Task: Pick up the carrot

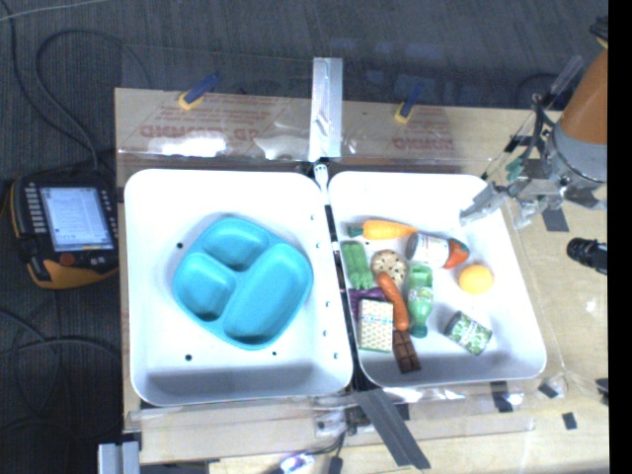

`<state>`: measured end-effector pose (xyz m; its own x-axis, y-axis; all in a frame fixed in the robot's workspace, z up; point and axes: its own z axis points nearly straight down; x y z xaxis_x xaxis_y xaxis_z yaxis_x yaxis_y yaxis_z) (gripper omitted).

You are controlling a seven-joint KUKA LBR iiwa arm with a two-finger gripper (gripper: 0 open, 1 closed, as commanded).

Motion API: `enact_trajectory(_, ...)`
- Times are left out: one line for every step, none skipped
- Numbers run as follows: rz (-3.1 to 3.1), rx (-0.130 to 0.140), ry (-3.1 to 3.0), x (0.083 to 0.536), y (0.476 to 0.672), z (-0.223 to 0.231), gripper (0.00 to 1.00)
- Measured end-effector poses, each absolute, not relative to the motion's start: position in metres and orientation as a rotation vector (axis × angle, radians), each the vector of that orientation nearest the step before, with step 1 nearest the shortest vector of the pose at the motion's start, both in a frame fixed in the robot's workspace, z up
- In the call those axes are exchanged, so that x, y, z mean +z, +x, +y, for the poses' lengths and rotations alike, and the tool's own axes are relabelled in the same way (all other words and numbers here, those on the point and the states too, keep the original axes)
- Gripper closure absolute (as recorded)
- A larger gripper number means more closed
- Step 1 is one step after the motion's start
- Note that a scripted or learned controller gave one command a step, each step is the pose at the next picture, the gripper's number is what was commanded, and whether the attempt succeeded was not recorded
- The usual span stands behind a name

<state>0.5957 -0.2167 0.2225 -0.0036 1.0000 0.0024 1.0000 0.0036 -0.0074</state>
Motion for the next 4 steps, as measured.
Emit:
enact_trajectory(-2.062, 0.009, -2.364, 0.256, 0.601, -0.224, 0.0)
enact_trajectory(-2.447, 0.003, -1.963, 0.13, 0.608, -0.172, 0.0)
enact_trajectory(-2.701, 0.014, -1.592, 0.088, 0.668, -0.125, 0.0)
enact_trajectory(-2.736, 0.005, -1.537, 0.161, 0.633, -0.137, 0.0)
